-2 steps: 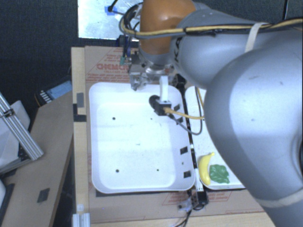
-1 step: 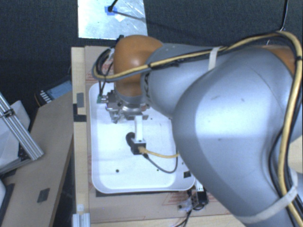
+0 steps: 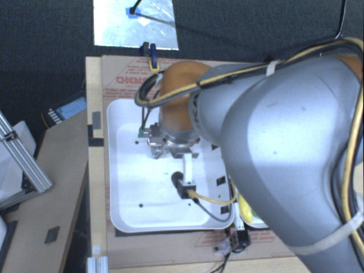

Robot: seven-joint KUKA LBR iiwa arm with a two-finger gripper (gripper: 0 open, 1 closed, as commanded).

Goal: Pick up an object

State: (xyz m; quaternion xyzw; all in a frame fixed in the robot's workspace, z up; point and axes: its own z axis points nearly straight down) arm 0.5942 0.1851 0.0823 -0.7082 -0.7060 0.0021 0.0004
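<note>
My gripper (image 3: 172, 148) hangs low over the upper middle of the left white bin (image 3: 122, 175), under the orange band of the wrist. The big grey arm reaches in from the right and covers nearly all of the right bin. A yellow object (image 3: 247, 210) peeks out from under the arm at the near edge of the right bin; its shape is mostly hidden. On the left bin's floor I make out only a few tiny dark specks (image 3: 141, 205).
Both bins rest on a cardboard sheet (image 3: 122, 78) on the bench. A blue and yellow clamp (image 3: 151, 53) holds its far edge. Aluminium rails (image 3: 23, 158) lean at the far left. A shiny foil sheet (image 3: 135, 16) lies on the floor behind.
</note>
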